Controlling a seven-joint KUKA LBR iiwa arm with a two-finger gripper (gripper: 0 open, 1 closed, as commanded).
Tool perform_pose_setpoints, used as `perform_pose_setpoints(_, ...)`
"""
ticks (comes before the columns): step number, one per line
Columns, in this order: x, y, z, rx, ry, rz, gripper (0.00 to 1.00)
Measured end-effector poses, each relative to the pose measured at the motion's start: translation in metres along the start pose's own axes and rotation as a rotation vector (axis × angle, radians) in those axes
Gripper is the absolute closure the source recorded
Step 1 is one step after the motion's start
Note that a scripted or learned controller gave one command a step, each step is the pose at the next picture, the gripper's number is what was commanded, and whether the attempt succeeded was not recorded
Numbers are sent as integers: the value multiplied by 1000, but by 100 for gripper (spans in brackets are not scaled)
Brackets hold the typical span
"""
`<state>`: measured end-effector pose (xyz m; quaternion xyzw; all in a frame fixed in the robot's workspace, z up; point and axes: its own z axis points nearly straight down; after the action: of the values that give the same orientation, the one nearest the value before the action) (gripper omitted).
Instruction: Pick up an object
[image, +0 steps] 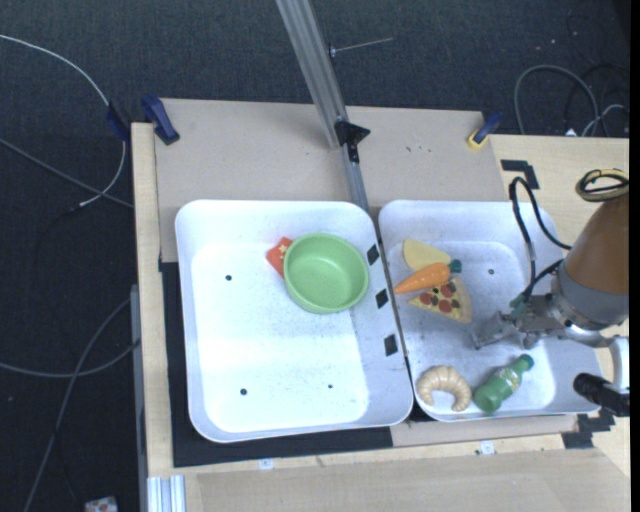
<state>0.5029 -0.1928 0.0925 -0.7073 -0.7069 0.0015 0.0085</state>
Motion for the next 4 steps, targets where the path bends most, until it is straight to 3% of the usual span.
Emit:
perform_pose_setpoints(1, 0, 2, -15, -8, -1, 0, 100)
perform_pose_setpoints(2, 2, 8, -62, -21, -11, -2, 100)
perform_pose_setpoints(3, 5, 1, -111, -21, -10, -2, 100)
perform_pose_setpoints(4, 5, 2, -137, -21, -12, -3, 100)
